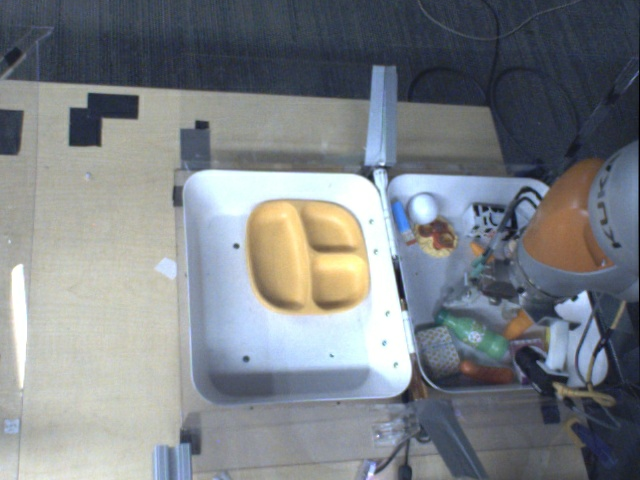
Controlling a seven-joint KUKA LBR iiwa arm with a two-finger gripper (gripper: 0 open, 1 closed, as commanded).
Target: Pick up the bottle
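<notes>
In the camera view, the desk [100, 298] carries two white bins side by side. The left bin [215, 368] holds a yellow divided tray [306, 254] lying near its middle, toward the far wall. The right bin [425, 373] is crowded with small things. The bottle [476, 335], green with a pale label, lies on its side near the front wall of that bin, its length slanting toward the front right corner. A white ball [423, 207] sits near the far left corner, with a blue pen-like item [401, 218] just beside it along the left wall. The arm [570, 230], grey with its orange band, reaches over the right wall of this bin. The hand [497, 271] hangs above the clutter just behind the bottle; whether it is open or closed I cannot tell.
</notes>
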